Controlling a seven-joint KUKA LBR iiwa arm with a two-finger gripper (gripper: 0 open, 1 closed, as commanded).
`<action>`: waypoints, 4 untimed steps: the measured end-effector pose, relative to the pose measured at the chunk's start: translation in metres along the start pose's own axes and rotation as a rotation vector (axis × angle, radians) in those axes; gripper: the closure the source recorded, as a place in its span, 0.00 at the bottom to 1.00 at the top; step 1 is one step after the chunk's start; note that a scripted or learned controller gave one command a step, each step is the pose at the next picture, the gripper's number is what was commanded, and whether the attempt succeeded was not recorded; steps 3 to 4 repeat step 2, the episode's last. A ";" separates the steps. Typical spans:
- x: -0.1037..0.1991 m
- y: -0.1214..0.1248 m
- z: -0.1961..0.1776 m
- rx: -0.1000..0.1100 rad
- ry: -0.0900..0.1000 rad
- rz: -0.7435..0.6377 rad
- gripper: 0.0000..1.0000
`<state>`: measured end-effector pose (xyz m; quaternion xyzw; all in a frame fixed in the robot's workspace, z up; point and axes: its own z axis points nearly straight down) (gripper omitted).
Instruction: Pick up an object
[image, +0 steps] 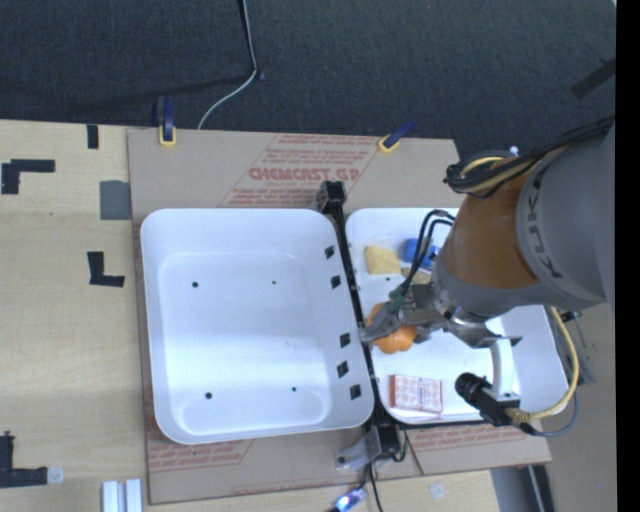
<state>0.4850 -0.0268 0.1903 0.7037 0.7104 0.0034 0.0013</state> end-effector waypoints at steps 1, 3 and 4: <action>0.050 0.022 -0.116 -0.006 0.000 0.000 1.00; 0.117 0.013 -0.076 0.013 -0.002 0.002 1.00; 0.117 0.013 -0.076 0.013 -0.002 0.002 1.00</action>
